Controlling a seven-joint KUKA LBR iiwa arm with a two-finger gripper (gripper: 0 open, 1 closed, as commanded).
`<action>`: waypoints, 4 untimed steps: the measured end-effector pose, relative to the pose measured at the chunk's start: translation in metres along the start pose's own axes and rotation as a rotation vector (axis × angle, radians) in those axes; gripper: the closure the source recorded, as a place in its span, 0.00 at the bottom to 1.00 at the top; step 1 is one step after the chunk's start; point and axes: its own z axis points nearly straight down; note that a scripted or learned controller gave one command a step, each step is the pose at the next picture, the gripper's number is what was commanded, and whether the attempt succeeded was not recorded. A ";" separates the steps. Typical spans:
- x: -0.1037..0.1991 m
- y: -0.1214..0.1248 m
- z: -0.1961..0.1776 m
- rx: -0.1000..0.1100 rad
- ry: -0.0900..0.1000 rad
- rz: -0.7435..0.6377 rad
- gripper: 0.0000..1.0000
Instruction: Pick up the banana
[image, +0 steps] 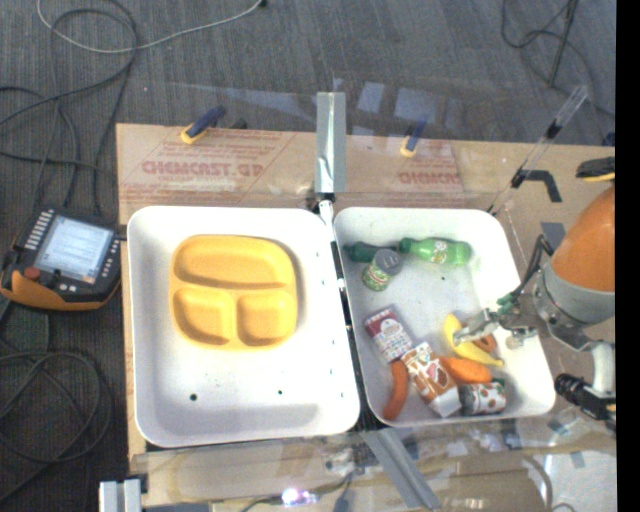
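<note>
Since the counter (140, 160) carries two white bins side by side, you can take the scene in from the big things down: the left bin (240, 400) holds a yellow divided tray (237, 290), and the right bin (440, 222) holds all the clutter. The arm (590, 265) reaches in from the right with its orange band above the wrist, and its gripper (490, 325) sits low over the right side of the right bin. The banana (470, 345) lies just under and beside it, a small yellow curve near the bin's right wall, with a carrot (468, 370) touching or nearly touching its lower edge. To its left you have a juice carton (432, 380), a sausage (397, 390) and a small red box (387, 332); near the back wall lie a green bottle (437, 249) and a green can (380, 268). Whether the gripper stands wide or narrow you cannot tell from this slant, nor whether the banana is between its tips. You appear to be at the reach-and-grasp step. The next move likely calls for a close squarely across the banana, clear of the carrot, before lifting.
</note>
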 end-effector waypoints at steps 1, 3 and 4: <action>0.027 0.046 0.034 -0.011 -0.013 -0.131 0.00; 0.016 0.055 -0.057 -0.002 -0.007 -0.087 1.00; 0.016 0.055 -0.057 -0.001 -0.008 -0.086 0.00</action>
